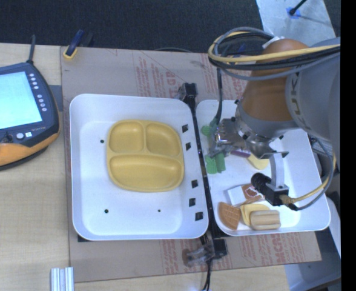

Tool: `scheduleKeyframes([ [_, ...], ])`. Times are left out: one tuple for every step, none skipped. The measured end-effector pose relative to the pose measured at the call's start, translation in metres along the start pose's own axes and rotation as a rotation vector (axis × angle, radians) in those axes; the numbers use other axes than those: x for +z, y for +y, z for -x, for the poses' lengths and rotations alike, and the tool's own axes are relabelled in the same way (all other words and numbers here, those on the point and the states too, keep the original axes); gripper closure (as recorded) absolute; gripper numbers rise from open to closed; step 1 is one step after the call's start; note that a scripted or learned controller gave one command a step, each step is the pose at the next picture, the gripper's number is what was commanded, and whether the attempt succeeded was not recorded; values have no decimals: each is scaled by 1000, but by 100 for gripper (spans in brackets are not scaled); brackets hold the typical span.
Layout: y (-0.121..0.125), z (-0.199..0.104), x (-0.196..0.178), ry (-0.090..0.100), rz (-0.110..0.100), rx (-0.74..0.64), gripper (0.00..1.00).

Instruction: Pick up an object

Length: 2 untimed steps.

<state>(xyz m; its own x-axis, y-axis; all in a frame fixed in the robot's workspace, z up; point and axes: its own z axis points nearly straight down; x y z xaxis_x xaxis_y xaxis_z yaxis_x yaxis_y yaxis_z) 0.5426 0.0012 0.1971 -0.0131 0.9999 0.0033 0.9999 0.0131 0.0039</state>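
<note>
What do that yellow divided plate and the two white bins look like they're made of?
The yellow plate looks like moulded plastic, matte, with soft rounded ridges between compartments. The left bin and right bin look like smooth white plastic with rounded rims; it could be coated metal.

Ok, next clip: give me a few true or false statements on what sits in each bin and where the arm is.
1. The yellow divided plate lies in the left bin. True.
2. The arm hangs over the left bin. False: it is over the right bin.
3. A green object lies near the right bin's left wall. True.
4. The food-like pieces sit on the yellow plate. False: they lie at the right bin's near end.
5. A tablet-like screen device rests on the bench left of the bins. True.
</note>
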Motion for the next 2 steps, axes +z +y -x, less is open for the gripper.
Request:
scheduleKeyframes([
  [-1, 6, 5, -3, -8, 9, 0],
  [13, 55, 5, -6, -5, 14, 0],
])
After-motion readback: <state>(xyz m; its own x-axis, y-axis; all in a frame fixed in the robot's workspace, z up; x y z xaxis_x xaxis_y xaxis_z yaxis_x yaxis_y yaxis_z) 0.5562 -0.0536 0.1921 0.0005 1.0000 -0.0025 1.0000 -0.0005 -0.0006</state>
